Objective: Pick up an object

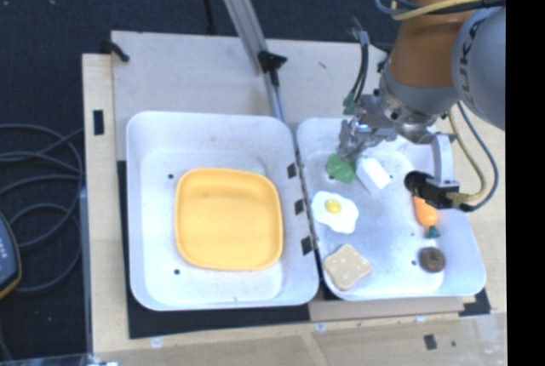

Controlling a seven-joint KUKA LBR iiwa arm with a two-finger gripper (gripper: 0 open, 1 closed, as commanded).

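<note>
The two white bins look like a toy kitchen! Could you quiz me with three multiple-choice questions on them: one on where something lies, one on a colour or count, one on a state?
1. Where does the toy fried egg lie?
A. In the right bin, near the divider
B. On the yellow plate
C. On the bench outside the bins

2. What colour is the plate in the left bin?
A. Blue
B. Yellow
C. Red

3. How does the gripper stand?
A. Resting on the plate
B. Far outside both bins
C. Low over the right bin, by the green toy

Answers: 1 A, the egg sits in the right bin beside the divider. 2 B, the square plate is yellow. 3 C, the gripper is just above the green toy.
</note>
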